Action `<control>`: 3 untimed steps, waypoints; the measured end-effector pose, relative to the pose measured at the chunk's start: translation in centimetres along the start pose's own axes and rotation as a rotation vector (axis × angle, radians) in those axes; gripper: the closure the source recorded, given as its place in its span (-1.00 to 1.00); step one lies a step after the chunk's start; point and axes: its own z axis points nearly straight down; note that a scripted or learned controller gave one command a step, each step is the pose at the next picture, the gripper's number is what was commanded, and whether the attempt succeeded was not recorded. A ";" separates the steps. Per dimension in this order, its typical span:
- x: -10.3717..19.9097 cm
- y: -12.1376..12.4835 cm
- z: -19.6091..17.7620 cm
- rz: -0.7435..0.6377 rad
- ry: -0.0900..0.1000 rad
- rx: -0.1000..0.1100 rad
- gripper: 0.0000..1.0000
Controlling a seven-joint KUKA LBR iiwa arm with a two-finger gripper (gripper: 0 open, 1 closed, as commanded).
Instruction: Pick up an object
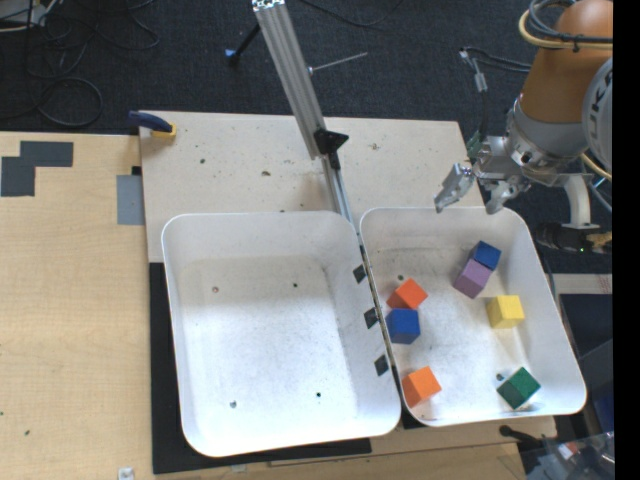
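Dark carpet with loose cables runs behind the bench; two white bins sit side by side on it, split by a slanted metal rail.

We see the gripper hanging over the right bin at its 12 o'clock rim, fingers spread apart, nothing between them. We read that as a staging pose: high enough to clear the wall, jaws ready to drop over a block.

All candidates lie in the right bin:
- blue block and purple block, touching, at about 1 o'clock of the bin's middle, nearest the gripper
- yellow block at 3 o'clock
- orange block stacked against a second blue block near the 9 o'clock wall
- another orange block at 7 o'clock
- green block at 5 o'clock, close to the rim

Left bin holds no blocks, likely the drop side.

Our call: yellow stands apart from its neighbours, so it's the cleanest grab. The paired ones risk a finger landing on the neighbour.
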 end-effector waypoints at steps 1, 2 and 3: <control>0.0 0.0 0.0 -0.001 0.000 0.001 -1.00; 0.3 -0.2 4.4 -0.001 0.000 0.004 -1.00; 0.3 -0.3 8.8 0.002 0.000 0.004 -1.00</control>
